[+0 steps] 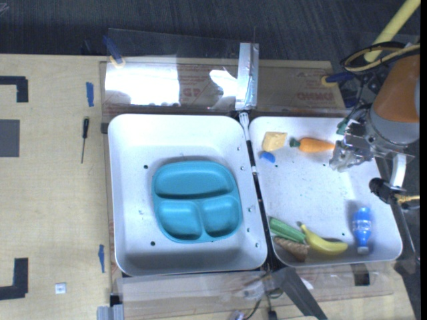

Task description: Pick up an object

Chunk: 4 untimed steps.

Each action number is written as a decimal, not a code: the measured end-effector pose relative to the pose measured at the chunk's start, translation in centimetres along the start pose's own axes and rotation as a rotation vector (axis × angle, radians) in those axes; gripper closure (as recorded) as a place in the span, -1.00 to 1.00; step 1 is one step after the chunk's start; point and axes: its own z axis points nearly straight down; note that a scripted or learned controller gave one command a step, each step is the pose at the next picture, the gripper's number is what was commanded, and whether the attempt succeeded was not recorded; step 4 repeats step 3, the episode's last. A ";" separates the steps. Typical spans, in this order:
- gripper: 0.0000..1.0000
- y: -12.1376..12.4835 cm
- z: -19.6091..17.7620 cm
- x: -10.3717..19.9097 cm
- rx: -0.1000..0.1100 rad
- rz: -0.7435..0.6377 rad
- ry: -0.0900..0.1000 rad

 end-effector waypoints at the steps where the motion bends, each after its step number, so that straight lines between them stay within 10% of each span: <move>1: -1.00 -0.1 0.3 0.3 0.004 -0.003 0.002; 2: -1.00 -9.0 1.0 -1.5 0.006 0.101 0.002; 3: -1.00 -8.4 -2.6 -5.5 -0.001 -0.200 0.001; 4: -1.00 -8.4 -2.6 -5.5 -0.001 -0.200 0.001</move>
